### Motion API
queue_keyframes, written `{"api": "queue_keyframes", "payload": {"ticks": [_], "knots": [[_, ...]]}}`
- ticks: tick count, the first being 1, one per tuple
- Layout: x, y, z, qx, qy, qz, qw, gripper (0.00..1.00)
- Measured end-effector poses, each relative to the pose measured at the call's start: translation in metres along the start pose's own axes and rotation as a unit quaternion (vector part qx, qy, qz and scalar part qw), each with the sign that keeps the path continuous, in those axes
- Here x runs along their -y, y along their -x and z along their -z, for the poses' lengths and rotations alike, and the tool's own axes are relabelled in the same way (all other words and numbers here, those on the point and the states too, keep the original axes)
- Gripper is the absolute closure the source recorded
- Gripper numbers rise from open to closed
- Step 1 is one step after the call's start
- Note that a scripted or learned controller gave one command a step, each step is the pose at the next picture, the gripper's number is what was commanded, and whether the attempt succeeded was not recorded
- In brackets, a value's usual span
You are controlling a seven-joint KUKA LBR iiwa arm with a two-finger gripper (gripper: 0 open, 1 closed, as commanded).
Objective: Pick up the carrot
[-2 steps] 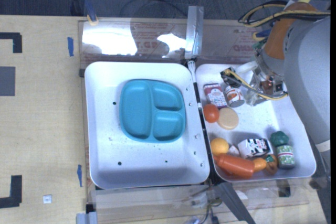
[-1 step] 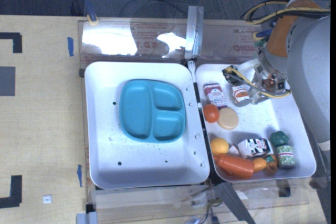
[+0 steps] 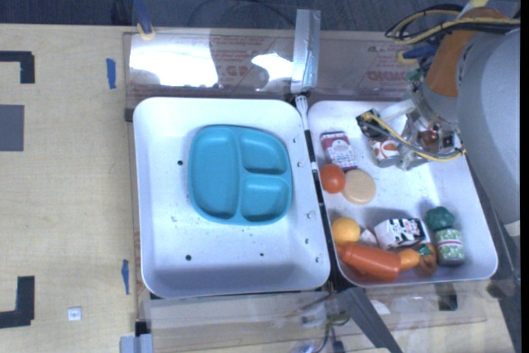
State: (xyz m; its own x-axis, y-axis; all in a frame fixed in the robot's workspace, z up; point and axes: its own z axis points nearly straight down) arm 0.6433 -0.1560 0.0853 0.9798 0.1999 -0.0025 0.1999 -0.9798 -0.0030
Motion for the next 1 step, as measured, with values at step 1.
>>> {"api": "queue_keyframes", "payload": {"ticks": [1], "knots": [[0.0708, -0.0177, 0.1049, -0.007, 0.002, 0.004, 1.0000, 1.00]]}}
